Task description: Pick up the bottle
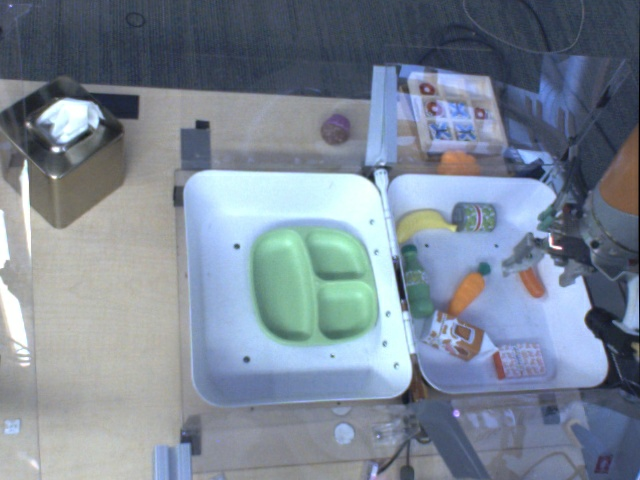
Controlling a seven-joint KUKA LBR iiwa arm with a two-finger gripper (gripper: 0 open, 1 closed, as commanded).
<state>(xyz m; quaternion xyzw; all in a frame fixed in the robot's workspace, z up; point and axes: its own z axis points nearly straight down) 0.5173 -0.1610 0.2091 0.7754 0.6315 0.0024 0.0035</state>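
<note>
Wooden bench (100, 298) carries two shallow white bins side by side: the left bin (215, 368) holds a green divided plate (314, 284), and the right bin (570, 363) holds the green bottle (415, 283), lying against its left wall just below a yellow banana (420, 225). Also in the right bin are a small can (474, 216), a carrot (465, 292) and two small cartons (456, 336). The gripper (545, 258) sits above the bin's right side, well apart from the bottle, fingers spread and grasping nothing.

A pale wood bench (100, 298) meets dark grey carpet (250, 18) along its far edge. A thin cable (530, 13) loops on the carpet. At left stands a brassy box (65, 153), perhaps holding tissues.
</note>
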